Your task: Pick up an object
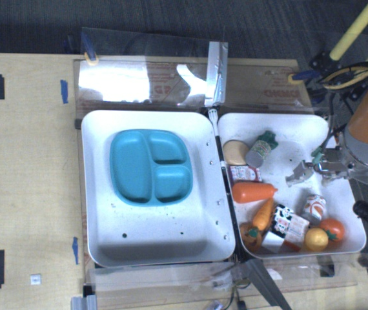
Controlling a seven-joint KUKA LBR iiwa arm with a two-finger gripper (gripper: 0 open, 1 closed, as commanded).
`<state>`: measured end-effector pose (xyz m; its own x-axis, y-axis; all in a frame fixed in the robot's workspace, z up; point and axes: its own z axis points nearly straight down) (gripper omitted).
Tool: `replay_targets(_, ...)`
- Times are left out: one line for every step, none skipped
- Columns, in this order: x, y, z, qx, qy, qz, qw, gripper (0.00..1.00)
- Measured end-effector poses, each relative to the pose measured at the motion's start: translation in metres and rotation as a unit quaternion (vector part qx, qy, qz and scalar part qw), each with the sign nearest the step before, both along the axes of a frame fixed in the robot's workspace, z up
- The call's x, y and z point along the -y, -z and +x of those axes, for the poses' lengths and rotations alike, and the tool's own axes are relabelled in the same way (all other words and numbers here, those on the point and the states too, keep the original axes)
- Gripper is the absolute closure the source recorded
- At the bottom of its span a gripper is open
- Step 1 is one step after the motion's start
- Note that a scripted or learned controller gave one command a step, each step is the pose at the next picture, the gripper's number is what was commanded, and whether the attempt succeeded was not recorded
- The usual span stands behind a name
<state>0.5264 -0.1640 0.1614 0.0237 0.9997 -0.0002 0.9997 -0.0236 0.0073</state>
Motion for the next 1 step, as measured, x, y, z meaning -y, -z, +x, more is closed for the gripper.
replay_targets(0.0415,0.0629,-0.0454,-0.003,-0.053,0.0001,0.9986,0.0)
